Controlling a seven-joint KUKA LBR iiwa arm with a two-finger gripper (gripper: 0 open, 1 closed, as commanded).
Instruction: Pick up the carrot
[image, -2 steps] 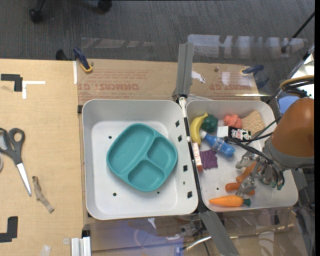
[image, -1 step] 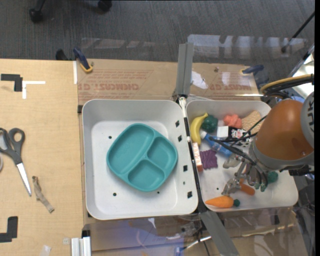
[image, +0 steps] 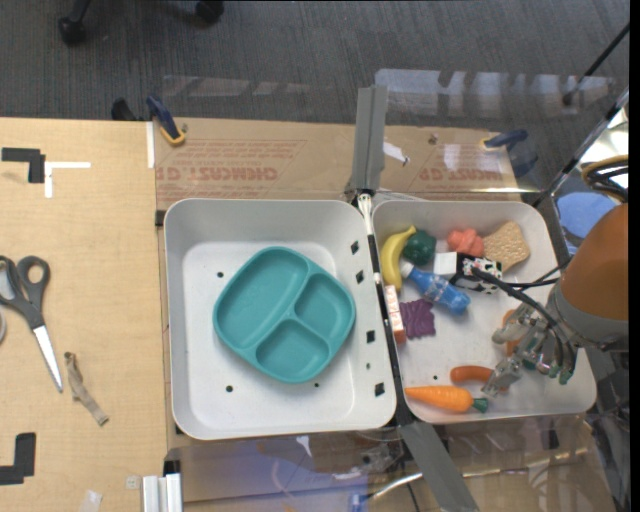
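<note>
My pincer (image: 512, 372) hangs low in the right bin (image: 560, 400), just right of the carrot (image: 441, 399) lying along the near wall. Its tips blur into cables, so how wide it gapes I cannot tell.

You are looking at a robotics lab bench: two white bins (image: 180, 330) sit on clamped cardboard (image: 250, 165), scissors (image: 35, 305) lie on the wooden benchtop (image: 80, 230), and office-chair casters (image: 75, 25) rest on grey carpet (image: 300, 40) behind.
</note>
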